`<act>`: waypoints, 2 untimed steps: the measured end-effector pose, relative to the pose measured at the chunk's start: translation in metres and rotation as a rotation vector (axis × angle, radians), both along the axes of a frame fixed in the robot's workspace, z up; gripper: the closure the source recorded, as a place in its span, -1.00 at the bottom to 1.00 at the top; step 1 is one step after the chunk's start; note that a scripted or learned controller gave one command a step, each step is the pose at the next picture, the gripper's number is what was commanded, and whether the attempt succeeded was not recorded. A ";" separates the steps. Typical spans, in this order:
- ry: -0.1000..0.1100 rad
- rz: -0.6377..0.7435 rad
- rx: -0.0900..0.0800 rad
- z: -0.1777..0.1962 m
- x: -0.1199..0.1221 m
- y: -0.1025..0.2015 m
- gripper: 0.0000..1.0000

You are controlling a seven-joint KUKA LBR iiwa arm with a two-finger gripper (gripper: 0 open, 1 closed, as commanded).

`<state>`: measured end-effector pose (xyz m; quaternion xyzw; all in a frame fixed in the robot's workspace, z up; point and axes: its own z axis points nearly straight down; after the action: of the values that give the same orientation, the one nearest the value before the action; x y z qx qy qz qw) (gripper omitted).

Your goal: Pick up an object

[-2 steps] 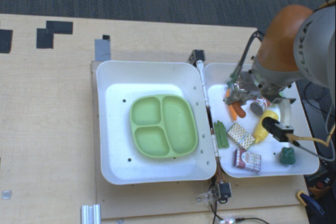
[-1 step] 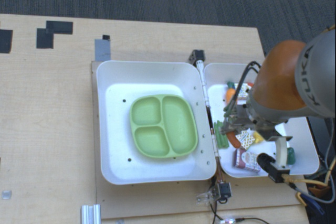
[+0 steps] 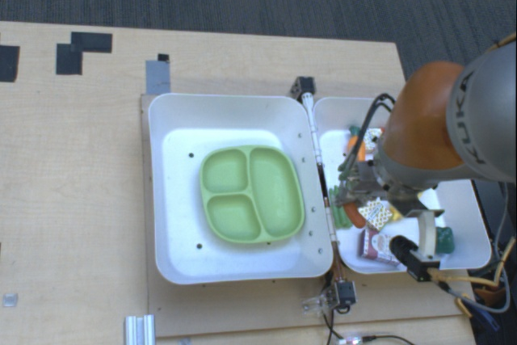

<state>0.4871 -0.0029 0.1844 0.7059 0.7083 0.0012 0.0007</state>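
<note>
The arm (image 3: 440, 121) reaches in from the right and hangs over the right bin (image 3: 477, 254), covering much of its contents. The hand (image 3: 359, 194) sits low near that bin's left wall, among a cluster of small objects; its opening cannot be determined. Visible items include an orange piece (image 3: 353, 143) at the far side, a red piece (image 3: 353, 216), a white packet with yellow diamonds (image 3: 376, 214), a dark red packet (image 3: 373, 245) and a green item (image 3: 444, 239) at the near right. Their long axes cannot be read. The left bin (image 3: 166, 198) holds a pale green divided plate (image 3: 252, 194), long axis slightly tilted, on the tan surface (image 3: 73, 190).
</note>
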 end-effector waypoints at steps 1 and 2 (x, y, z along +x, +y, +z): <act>-0.003 0.002 0.000 0.010 0.001 0.000 1.00; -0.007 0.005 0.001 0.021 0.003 0.001 1.00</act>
<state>0.4899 -0.0017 0.2054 0.7042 0.7100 0.0040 0.0025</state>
